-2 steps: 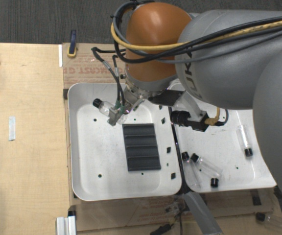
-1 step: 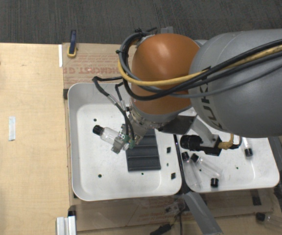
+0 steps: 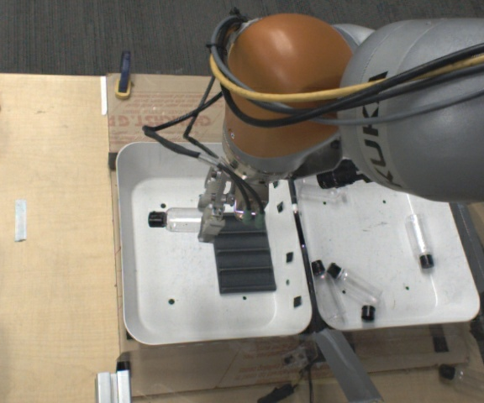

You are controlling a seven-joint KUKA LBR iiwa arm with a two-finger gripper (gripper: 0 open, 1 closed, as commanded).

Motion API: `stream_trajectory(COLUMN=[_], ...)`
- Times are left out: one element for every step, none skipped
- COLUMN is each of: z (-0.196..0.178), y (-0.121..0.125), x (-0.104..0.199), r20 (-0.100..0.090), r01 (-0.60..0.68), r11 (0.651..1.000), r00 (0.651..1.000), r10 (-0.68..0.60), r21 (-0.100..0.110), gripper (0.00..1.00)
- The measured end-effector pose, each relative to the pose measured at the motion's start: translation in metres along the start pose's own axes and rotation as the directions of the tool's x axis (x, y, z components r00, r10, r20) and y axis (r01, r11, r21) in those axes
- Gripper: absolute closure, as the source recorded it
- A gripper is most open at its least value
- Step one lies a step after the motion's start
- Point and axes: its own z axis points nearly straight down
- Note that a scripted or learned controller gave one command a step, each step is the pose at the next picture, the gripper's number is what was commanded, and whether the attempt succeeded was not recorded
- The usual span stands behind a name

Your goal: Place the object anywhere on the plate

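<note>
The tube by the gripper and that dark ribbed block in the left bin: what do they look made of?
The tube: clear plastic or glass, since the white bin shows through it, with a black cap. The ribbed block: matte black, probably plastic or rubber; no shine on its ridges.

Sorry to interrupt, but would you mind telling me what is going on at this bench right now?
A grey KUKA arm reaches in from the right over two white bins. Its end effector is down in the left bin, right at a clear vial with a black cap lying on its side, next to a black ribbed plate. Whether it grips the vial is unclear. A few more capped vials lie in the right bin.
</note>
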Motion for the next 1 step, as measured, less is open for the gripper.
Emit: stream_trajectory(z=[0.0], y=[0.0], x=[0.0], r20=[0.0], r01=[0.0], r11=[1.0], r00=[1.0], r10=[0.0], r21=[0.0], gripper=[0.0])
